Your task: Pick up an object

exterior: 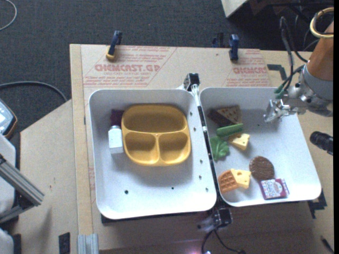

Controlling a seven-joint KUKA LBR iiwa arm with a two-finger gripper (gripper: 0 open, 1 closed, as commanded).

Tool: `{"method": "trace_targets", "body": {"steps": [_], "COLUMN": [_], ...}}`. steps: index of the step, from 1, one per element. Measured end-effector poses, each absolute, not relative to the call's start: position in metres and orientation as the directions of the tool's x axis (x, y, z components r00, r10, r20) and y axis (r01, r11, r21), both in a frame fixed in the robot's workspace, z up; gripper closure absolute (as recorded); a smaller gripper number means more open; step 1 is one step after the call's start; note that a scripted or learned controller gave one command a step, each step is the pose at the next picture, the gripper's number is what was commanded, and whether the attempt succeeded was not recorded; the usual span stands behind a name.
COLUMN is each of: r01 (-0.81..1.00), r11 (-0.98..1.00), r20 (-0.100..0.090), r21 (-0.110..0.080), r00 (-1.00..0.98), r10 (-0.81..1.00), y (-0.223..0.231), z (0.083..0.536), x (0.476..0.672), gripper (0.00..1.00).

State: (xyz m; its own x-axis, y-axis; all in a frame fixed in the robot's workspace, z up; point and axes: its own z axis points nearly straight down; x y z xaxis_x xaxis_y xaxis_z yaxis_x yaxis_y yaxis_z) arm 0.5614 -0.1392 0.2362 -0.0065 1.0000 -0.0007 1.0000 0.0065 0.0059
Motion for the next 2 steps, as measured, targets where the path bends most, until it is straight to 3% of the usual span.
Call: {"method": "trace_targets", "body": {"steps": [2], "r01": [1.000], "r11": [0.004], "r20": [-0.001], "r21": [0.005], "r00": [-0.004], "r10": [1.000], "y": [-0.059], "z": [0.222], "x": [0.627], "gripper": [1.00]}}
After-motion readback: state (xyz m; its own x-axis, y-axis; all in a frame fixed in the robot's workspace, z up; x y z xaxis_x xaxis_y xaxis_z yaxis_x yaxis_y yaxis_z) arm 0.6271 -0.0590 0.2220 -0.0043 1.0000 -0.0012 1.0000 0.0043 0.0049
